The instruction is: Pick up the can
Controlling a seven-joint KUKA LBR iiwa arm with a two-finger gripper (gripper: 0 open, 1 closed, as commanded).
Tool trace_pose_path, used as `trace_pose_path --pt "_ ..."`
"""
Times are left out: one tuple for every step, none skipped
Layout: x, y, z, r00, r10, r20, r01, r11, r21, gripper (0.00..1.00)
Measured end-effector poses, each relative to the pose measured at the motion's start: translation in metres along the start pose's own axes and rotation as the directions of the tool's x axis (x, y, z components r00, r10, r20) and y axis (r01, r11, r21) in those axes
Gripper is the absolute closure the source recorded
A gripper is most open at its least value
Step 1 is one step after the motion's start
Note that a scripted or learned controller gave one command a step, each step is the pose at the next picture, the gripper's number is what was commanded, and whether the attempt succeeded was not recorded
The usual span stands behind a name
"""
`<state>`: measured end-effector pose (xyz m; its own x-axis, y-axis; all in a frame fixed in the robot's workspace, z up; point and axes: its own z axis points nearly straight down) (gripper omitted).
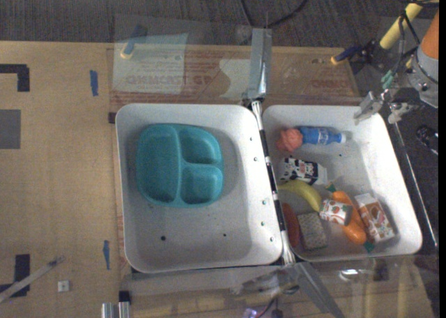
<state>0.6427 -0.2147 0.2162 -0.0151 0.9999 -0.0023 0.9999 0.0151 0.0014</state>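
The can (336, 212) is lying on its side in the right bin (398, 170), toward that bin's near edge, crowding a juice box (376, 217), a banana (302, 194) and a sponge (312, 230). The pincer (382, 104) is hanging over that bin's far right corner, well apart from the can; whether it is apart or together is too blurred to tell. All of the pickup is looking undone: approach, grip, lift.

No legible text or labels
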Motion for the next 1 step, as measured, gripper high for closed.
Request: trace_pose_path --pt "0.0283 -0.0107 0.1219 1.000 0.026 -0.001 -0.026 1.000 -0.001 0.00"
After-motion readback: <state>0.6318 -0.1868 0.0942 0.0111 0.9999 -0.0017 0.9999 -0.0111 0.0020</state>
